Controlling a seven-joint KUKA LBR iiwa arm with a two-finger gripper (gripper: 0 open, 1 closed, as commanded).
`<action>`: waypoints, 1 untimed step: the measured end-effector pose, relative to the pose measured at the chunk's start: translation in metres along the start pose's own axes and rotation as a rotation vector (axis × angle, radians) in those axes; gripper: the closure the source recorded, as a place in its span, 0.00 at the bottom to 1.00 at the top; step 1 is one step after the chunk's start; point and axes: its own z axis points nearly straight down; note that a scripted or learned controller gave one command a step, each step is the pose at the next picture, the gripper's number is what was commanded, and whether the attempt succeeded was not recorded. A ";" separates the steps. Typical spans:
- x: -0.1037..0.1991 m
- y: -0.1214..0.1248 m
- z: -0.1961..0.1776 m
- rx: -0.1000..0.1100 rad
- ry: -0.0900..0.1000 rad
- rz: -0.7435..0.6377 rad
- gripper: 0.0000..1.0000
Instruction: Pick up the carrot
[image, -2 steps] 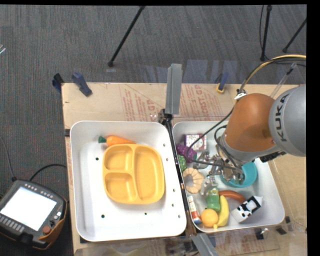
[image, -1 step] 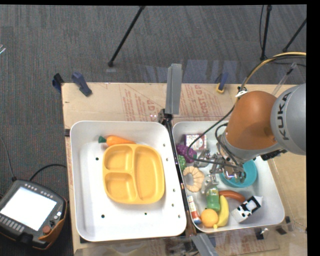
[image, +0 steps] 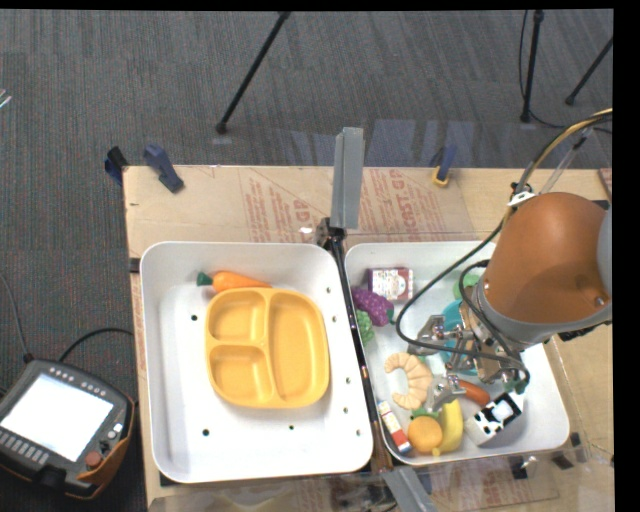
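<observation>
Two white bins sit side by side. Over the right bin (image: 555, 420) hangs the arm (image: 550, 265), its gripper (image: 462, 375) low among toy food; whether it is clenched or released cannot be told. A yellow divided plate (image: 268, 347) fills the left bin (image: 165, 400). Well apart from the gripper, the carrot (image: 238, 281) lies in the left bin, touching the plate's far edge.

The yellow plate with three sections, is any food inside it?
No. The yellow three-section plastic plate shows bare compartments. The orange carrot with a green top lies just outside its far edge in the left white bin. What's underneath the plate is covered.
</observation>
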 end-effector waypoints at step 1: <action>0.001 0.000 0.003 -0.001 0.006 -0.001 0.00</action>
